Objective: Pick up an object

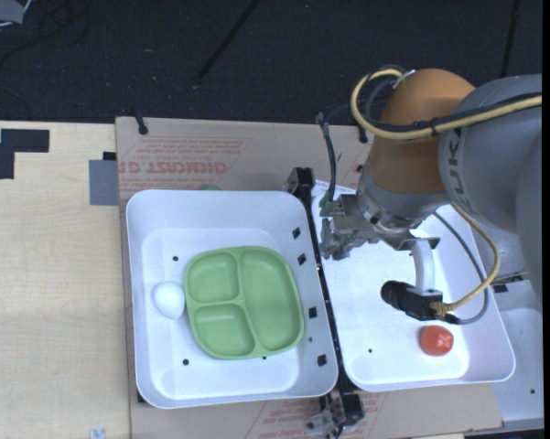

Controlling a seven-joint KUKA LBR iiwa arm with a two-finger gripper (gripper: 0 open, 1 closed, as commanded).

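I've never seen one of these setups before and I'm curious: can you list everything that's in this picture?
Bins: two, white, shallow, side by side on the bench.
Divided plate: one, green, three compartments, lying in the left bin.
Egg-like ball: one, white, in the left bin, touching the plate's left edge.
Small round object: one, red-orange, in the right bin near its front right corner.
Cardboard sheet: one, brown with red print, under the bins.
Bench: one, light wood.
Arm: one, grey with an orange band, reaching in from the right.
Tool: one, dark metal, over the right bin's left edge.
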